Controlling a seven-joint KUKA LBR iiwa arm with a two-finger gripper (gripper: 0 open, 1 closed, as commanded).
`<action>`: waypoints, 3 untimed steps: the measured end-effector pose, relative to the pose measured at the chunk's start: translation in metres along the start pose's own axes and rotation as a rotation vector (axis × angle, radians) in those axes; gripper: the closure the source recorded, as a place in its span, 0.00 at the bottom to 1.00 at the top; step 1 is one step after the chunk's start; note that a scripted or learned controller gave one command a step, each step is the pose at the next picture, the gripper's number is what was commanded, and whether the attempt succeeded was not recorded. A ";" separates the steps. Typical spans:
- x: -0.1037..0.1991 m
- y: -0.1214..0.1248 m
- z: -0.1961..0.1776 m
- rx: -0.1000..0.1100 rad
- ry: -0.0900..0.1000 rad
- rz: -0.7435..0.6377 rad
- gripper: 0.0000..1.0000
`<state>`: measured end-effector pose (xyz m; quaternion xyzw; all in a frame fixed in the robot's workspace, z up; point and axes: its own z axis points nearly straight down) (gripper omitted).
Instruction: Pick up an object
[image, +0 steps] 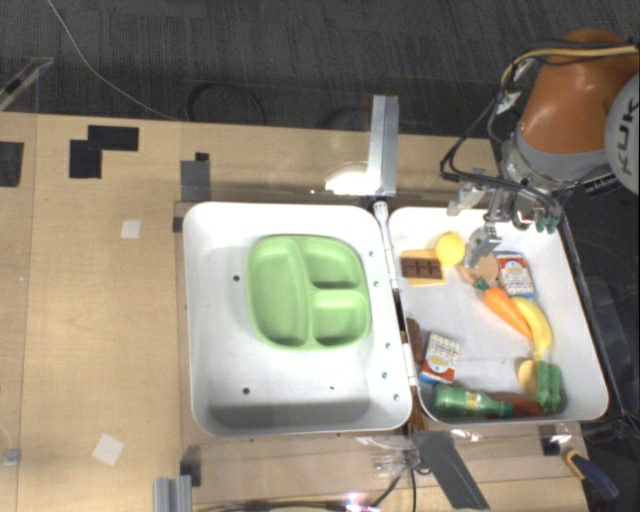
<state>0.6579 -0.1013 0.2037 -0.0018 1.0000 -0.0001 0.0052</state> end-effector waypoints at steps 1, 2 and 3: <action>0.036 -0.026 0.106 0.000 -0.001 0.151 0.00; 0.084 -0.032 0.113 0.000 -0.005 0.342 0.00; 0.120 -0.057 0.112 0.001 -0.006 0.399 0.00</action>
